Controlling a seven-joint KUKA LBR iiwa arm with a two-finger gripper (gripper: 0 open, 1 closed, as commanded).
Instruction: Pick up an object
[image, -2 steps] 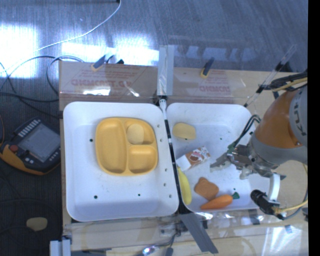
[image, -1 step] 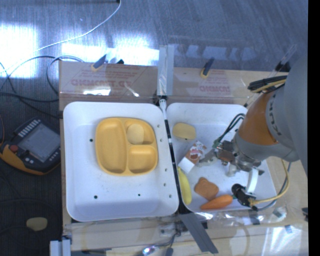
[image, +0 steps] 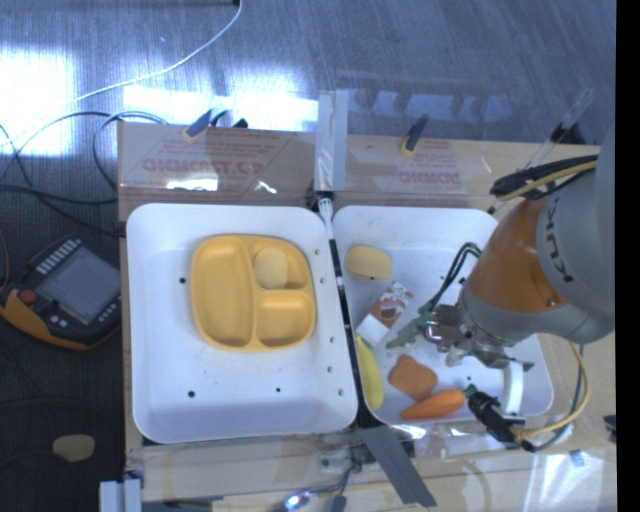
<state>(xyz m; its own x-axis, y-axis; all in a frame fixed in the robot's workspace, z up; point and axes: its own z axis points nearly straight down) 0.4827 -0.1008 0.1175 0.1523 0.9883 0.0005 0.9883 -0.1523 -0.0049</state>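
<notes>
- Flat orange-brown toast-shaped toy (image: 412, 377): we locate it in the right shallow white bin (image: 440, 225), just below the two-finger gripper (image: 420, 333).
- Fingers: we cannot tell their opening.

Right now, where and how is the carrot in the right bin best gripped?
Probably across the middle of the carrot, coming straight down. It lies flat and long, running left-right near the bin's front wall; closing across its narrow width avoids the brown piece just behind it.
</notes>
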